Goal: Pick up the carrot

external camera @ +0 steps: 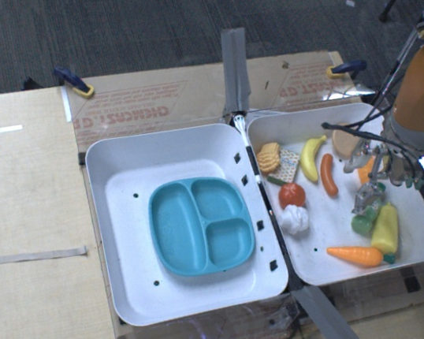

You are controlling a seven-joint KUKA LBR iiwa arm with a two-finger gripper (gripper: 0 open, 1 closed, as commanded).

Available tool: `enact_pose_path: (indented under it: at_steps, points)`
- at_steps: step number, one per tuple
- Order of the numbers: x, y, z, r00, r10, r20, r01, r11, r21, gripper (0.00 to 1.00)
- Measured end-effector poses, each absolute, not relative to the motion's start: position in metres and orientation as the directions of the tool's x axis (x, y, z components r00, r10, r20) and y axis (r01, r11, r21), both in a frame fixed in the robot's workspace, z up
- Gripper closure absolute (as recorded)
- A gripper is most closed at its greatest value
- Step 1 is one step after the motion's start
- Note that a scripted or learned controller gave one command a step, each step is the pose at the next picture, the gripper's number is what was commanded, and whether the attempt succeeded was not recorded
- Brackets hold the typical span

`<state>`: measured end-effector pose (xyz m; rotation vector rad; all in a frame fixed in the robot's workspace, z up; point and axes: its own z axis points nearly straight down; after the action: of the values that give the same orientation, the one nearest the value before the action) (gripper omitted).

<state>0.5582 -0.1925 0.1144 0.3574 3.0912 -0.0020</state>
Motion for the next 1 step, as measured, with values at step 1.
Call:
enact_pose_path:
  at_steps: [1]
  points:
    - [0.5626, -0.2201, 0.0933, -0.923, 0.385, -0.006, 0.385, 0.923, 0.001, 0.00]
